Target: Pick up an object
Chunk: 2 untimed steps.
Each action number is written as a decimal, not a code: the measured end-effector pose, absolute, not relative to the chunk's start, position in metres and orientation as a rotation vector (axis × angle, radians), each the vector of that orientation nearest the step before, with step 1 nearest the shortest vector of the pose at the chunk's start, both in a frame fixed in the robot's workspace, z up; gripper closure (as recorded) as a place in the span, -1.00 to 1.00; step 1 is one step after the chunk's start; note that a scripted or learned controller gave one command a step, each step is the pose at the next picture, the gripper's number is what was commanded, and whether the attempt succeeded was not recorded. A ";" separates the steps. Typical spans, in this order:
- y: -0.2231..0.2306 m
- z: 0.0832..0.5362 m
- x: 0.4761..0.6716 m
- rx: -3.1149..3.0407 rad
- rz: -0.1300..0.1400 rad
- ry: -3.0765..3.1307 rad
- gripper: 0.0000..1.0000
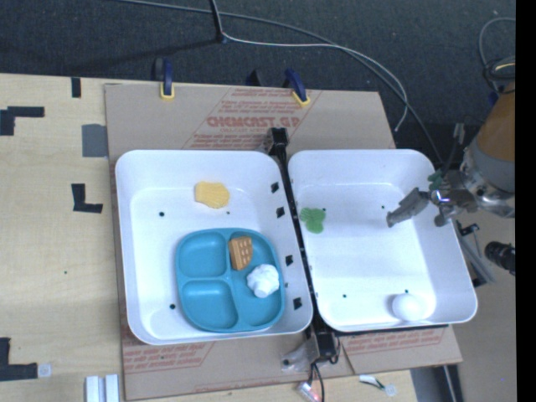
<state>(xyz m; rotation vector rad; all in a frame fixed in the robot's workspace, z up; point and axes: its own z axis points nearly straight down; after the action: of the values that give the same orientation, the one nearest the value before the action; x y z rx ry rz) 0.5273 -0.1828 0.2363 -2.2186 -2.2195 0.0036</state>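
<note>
Two white bins [134,224] [444,249], one blue tray [201,304], and five small objects.

Lighting here is pretty even and fairly bright, looks like diffuse overhead light with no hard beam. The 2 white bins, left bin [142,224] and right bin [368,249], come out near blown-out, so their inner walls lose detail, though there's no sharp glare spot. Shadows are soft and faint: a thin one under the blue tray [201,296] toward 6 o'clock. The dark floor [100,23] at 12 o'clock is murky and grainy. Overall it's low-res and a bit soft, and the gripper [410,208] at 3 o'clock looks slightly smeared.
</note>
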 end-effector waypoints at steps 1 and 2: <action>-0.175 0.176 0.529 -2.217 0.005 -2.219 -1.00; -0.173 0.133 0.531 -2.218 0.004 -2.219 -1.00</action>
<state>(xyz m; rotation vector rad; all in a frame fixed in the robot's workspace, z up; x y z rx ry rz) 0.5306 -0.1726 0.1330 -2.2179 -2.2194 0.0038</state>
